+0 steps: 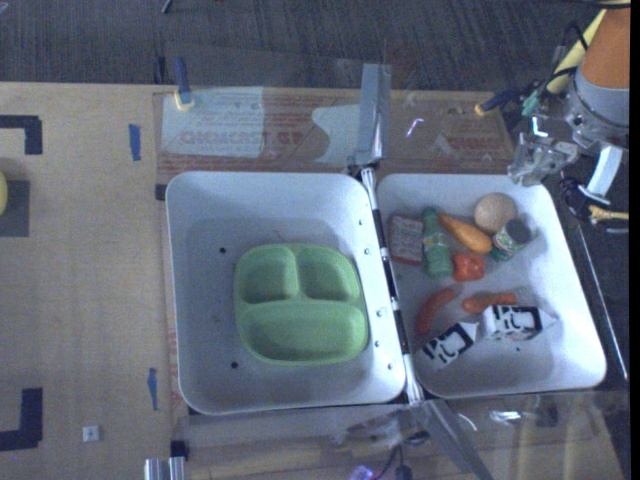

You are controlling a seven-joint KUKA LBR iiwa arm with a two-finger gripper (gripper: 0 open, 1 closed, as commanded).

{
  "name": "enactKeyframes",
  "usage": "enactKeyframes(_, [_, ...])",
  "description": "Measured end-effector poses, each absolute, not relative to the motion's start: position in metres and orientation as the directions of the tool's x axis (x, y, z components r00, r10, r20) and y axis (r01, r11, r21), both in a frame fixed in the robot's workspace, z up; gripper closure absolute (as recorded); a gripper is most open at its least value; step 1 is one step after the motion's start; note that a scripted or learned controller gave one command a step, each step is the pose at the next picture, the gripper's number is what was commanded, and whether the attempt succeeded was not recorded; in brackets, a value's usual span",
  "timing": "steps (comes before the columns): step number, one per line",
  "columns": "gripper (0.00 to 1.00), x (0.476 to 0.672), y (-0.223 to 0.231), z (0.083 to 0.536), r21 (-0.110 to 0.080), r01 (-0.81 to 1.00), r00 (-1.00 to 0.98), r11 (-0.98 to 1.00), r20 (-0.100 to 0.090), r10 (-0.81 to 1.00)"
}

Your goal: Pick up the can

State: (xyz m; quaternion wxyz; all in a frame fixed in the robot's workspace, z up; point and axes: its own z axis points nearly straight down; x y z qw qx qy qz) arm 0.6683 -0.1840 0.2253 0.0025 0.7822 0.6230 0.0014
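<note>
While the gripper (533,160) hung over the right bin's (580,353) upper right corner, nothing was grabbed.
Couldn't tell if it was apart or together; can (510,238) sat below it, beside the carrot (466,234).

You see a green divided tray (298,303) in the white left bin (190,268). In the white right bin (570,338), beside the black-and-white cow-patterned carton (515,321), you have red peppers (487,301), and above them an orange carrot (465,232), a tan ball (493,211) and a dark can with green label (511,238). Your counter (80,298) is light tan wood with blue tape bits (134,141)
</note>
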Motion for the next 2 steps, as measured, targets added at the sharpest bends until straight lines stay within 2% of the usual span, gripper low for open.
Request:
enactKeyframes(1, [0.0,0.668,-0.184,0.224,0.003,0.975,0.224,-0.224,-0.001,0.975])
enactKeyframes(2, [0.0,0.667,-0.21,0.105,-0.004,0.981,0.196,-0.196,0.007,0.981])
